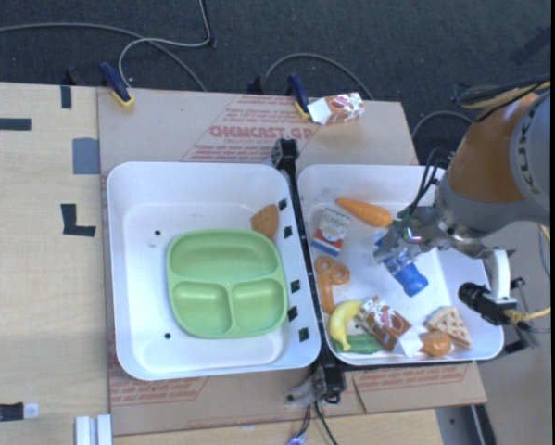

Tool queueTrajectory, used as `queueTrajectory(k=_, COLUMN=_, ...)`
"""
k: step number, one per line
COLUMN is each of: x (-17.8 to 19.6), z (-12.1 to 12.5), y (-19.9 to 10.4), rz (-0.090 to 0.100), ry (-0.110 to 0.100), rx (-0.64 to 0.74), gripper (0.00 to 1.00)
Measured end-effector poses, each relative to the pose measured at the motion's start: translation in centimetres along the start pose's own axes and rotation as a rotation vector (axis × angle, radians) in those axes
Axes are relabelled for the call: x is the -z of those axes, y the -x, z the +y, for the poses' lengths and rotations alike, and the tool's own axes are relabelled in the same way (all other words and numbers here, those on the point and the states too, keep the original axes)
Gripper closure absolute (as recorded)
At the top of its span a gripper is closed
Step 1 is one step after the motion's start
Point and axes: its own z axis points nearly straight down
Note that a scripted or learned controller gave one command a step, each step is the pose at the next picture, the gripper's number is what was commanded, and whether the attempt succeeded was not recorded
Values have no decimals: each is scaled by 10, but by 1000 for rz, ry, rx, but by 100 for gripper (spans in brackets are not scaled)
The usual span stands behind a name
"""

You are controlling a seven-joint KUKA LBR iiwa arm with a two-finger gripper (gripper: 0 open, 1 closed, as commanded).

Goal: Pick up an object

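jaws (399, 245): low over the right bin, at the top end of a blue bottle-like object; can't tell if spread or pinching, too small and blurred
blue object (407, 273): lies tilted in the middle of the right bin, its upper end right at the jaws, maybe touching
arm (499, 165): grey with orange band, reaches in from the right edge
right bin (351, 176): also carrot (364, 211), small white carton (330, 230), pretzel (330, 276), banana (344, 324), snack packet (384, 321), pizza slice (447, 323)
left bin (129, 276): green divided tray (227, 282), orange piece (267, 220) just beside its top corner
worktop (36, 248): small red and white pack (337, 108) outside bins, at the back
step: grasp attempt on blue object, judging by position; lift not yet done
next: probably confirm grip on blue object, then lift straight up clear of carrot and carton
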Motion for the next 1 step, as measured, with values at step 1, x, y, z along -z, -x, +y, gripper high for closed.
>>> queueTrajectory(k=1, x=40, z=0, y=-68, rz=0, ry=1, rx=0, gripper=100)
